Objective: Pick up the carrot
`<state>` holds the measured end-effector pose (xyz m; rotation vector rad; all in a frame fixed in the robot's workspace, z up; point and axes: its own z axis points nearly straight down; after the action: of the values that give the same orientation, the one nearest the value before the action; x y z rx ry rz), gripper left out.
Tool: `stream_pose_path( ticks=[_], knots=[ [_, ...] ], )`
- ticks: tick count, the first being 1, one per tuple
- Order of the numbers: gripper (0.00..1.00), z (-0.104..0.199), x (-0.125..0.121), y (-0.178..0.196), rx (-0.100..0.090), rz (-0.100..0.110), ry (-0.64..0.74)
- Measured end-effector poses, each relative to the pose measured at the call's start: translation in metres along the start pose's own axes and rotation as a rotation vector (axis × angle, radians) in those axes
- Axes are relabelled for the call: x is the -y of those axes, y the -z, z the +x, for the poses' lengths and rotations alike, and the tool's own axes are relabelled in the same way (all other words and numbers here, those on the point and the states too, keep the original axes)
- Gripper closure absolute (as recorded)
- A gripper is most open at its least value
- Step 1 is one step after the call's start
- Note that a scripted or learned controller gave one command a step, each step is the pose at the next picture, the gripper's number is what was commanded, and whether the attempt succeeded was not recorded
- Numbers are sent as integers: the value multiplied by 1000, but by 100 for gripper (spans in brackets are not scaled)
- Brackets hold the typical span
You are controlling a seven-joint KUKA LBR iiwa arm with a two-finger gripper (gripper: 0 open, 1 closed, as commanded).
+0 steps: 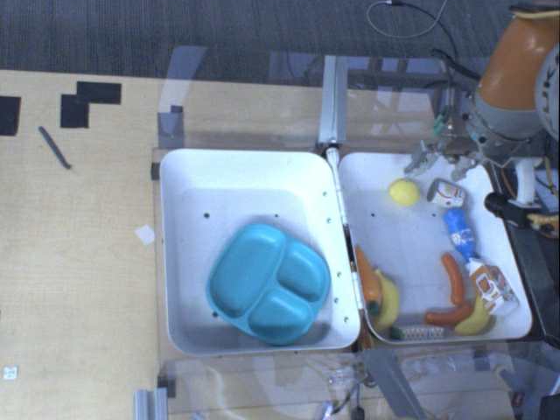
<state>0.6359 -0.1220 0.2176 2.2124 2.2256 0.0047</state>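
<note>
The gripper hangs with its fingers spread and nothing between them over the back of the right bin, near the yellow ball, while the carrot lies far off by the left wall beside a banana.

Two bins sit side by side mid-frame. The left bin has a divided plate toward its lower middle. The right bin has a ball upper left, a can just right of it and a bottle below that. The carrot lies along the left wall, touching a banana. The gripper hangs over the upper edge.
</note>
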Motion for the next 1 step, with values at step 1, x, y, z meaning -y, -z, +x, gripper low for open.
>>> stream_pose_path(
  ticks=[1],
  knots=[
    [0,40,20,-129,0,-7,-34]
  ],
)
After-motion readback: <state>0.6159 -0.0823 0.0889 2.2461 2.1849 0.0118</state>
